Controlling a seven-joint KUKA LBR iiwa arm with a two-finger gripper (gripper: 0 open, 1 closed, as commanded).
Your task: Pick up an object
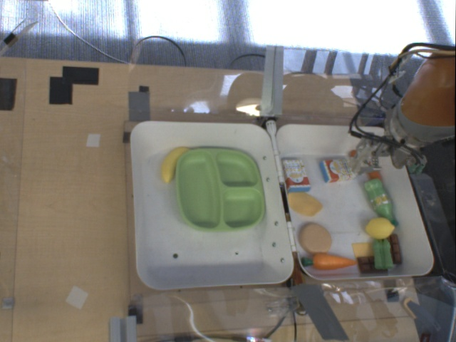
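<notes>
Cartons (296, 174), two; one carrot (333, 262), one lemon (380, 227).

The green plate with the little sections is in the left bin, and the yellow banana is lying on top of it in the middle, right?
Not quite. The green plastic divided plate is in the left white bin, but the yellow toy banana is not on top of it in the middle. It lies on the bin floor beside the plate's upper left edge, peeking out there, as the camera view shows.

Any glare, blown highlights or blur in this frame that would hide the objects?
Camera view: window light along the top is blown out, and a bright glare patch sits on the bench behind the bins; the bin contents stay evenly lit, though the hand looks soft and low in contrast.
</notes>
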